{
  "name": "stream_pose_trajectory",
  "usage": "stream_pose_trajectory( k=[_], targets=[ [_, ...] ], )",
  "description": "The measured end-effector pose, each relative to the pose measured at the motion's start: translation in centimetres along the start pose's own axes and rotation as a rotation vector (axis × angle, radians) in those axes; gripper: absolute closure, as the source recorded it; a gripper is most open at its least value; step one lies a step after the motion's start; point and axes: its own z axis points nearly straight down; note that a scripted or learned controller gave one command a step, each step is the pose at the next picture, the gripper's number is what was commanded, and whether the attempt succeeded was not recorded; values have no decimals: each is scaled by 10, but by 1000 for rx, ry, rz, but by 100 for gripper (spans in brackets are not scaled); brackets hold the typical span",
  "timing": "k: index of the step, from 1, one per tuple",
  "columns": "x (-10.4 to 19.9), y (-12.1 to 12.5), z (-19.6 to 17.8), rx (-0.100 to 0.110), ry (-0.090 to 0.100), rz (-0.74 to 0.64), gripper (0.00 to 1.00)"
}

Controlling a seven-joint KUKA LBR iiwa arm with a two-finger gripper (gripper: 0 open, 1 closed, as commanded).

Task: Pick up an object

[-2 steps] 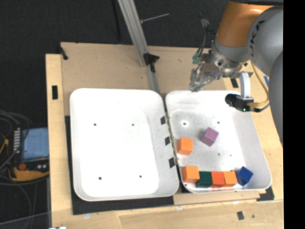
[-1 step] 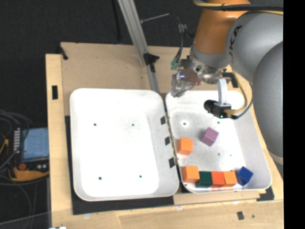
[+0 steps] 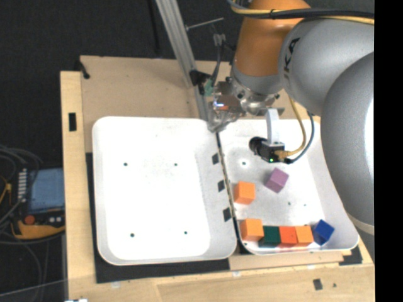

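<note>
My gripper (image 3: 216,119) hangs at the far end of the wall between the two bins, above the right bin's (image 3: 302,197) far left corner. Nothing can be made out in its grasp. In the right bin a purple cube (image 3: 276,180) lies near the middle, with an orange cube (image 3: 244,192) to its left by the dividing wall. Along the near rim sits a row of blocks: an orange one (image 3: 253,228), a green one (image 3: 271,235), two more orange ones (image 3: 288,234) (image 3: 304,233) and a blue one (image 3: 323,230). All the blocks are well short of the gripper.
The left bin (image 3: 151,187) lies beside the right one. A slanted metal rail (image 3: 179,39) rises behind the bins, close to the gripper. The grey arm (image 3: 340,93) covers the right bin's far right side.
</note>
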Motion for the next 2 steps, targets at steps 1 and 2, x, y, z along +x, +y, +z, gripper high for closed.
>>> stream_pose_trajectory(
  k=[1, 2],
  targets=[
    [52, -11, 1, 2, -1, 0, 100],
    [58, -6, 7, -2, -1, 1, 100]
  ],
)
